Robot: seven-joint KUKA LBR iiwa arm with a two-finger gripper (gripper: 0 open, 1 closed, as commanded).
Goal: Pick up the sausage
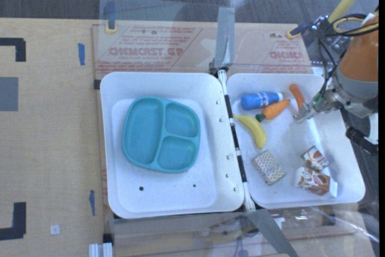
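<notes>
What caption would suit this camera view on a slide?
Robot gripper hovers by the sausage in the right bin, among a carrot, banana and bottle; a teal divided plate sits left.

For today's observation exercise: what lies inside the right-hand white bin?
Right bin holds blue bottle, carrot, sausage, banana, patterned box, two packets. Gripper covers some floor.

Faint red lettering on the cardboard sheet point(150, 42) behind the bins is too blurred to read.

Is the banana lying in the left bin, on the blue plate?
No, the banana lies in the right bin, while the blue plate sits in the left bin.
</notes>
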